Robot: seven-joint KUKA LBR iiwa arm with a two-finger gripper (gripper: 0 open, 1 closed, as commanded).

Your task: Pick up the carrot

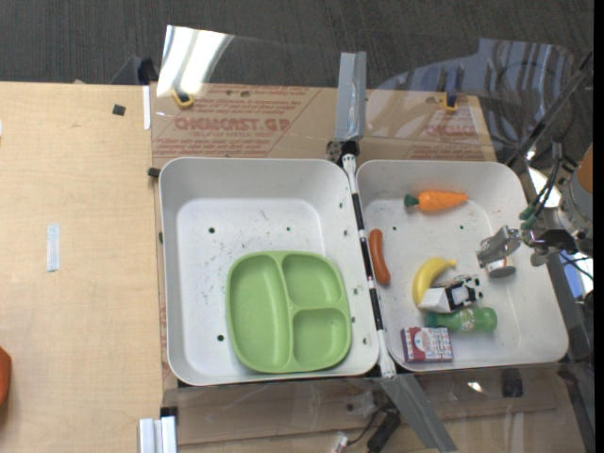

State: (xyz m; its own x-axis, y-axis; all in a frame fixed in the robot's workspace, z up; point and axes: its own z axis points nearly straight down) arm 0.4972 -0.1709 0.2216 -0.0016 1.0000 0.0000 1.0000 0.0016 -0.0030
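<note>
The orange carrot [436,200], with a green stub at its left end, lies on its side in the back part of the right bin [528,343]. My gripper [498,258] hangs over the right side of that bin, to the right of the carrot and nearer the front, well apart from it. Its two grey fingers [494,245] stand slightly apart and open, with nothing between them.
Also in the right bin are a red sausage [378,256] by the left wall, a banana [431,276], a white-and-black item [453,296], a green bottle [468,321] and a red box [427,344]. The left bin [189,253] holds a green divided plate [288,310].
</note>
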